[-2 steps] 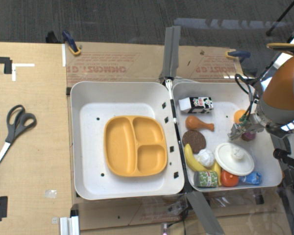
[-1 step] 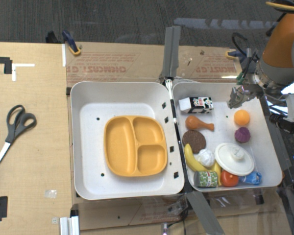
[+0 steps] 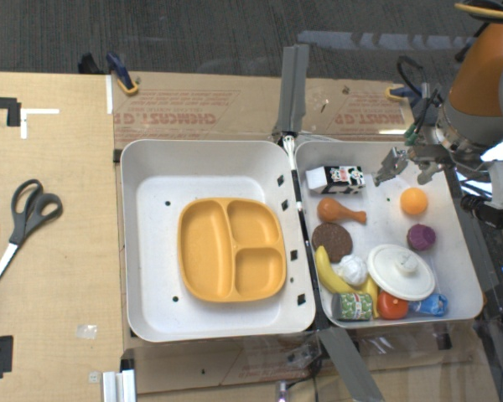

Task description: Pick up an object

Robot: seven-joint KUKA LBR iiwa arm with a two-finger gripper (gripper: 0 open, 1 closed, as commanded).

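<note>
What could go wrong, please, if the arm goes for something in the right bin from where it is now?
1. The claw hovers at the right bin's far side, near the orange; a round fruit could well roll away from a closing grip.
2. Along the near wall, the banana, can, lid and tomato are packed tightly, so a grasp there may catch two things or jam.

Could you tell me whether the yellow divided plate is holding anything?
Empty: all three compartments of the yellow divided plate show bare yellow.
</note>
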